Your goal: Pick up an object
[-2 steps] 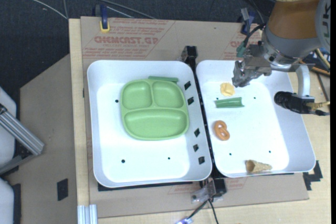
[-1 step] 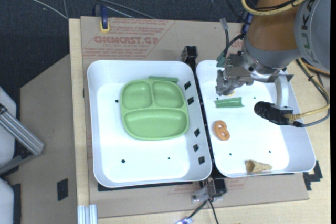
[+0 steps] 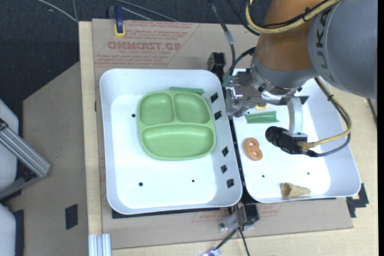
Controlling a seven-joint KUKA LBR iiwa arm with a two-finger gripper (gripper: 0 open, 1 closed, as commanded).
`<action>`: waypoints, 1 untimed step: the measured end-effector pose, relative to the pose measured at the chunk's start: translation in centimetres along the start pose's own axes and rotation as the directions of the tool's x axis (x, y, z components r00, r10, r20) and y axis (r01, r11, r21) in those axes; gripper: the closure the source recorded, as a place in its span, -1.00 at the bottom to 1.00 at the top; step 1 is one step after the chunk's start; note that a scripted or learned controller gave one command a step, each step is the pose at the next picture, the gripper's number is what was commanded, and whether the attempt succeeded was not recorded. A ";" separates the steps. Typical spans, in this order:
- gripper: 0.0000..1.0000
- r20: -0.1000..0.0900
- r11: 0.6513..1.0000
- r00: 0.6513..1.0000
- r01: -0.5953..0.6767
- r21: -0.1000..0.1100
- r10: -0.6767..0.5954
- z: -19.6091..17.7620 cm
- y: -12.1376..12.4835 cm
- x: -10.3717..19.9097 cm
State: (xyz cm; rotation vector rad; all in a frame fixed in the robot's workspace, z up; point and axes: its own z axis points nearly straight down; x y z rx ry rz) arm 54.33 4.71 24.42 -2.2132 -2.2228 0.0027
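My gripper (image 3: pixel 239 99) hangs low over the left edge of the right bin (image 3: pixel 336 180), close to the wall between the two bins. Just to its right lies a flat green strip (image 3: pixel 261 117), partly under the arm. An orange pretzel-shaped piece (image 3: pixel 253 149) lies in the right bin, below the gripper and apart from it. A tan wedge (image 3: pixel 295 190) rests near that bin's front rim. A green divided plate (image 3: pixel 176 126) sits in the left bin (image 3: pixel 120 183). I see nothing held.
The grey and orange arm (image 3: pixel 300 27) covers the back of the right bin. A black fitting (image 3: pixel 284 139) on a yellow cable hangs over that bin's middle. Cardboard (image 3: pixel 144 42) lies behind the bins.
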 end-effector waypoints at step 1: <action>1.00 -0.001 1.000 1.000 0.001 -0.001 -0.001 -0.2 -1.5 4.5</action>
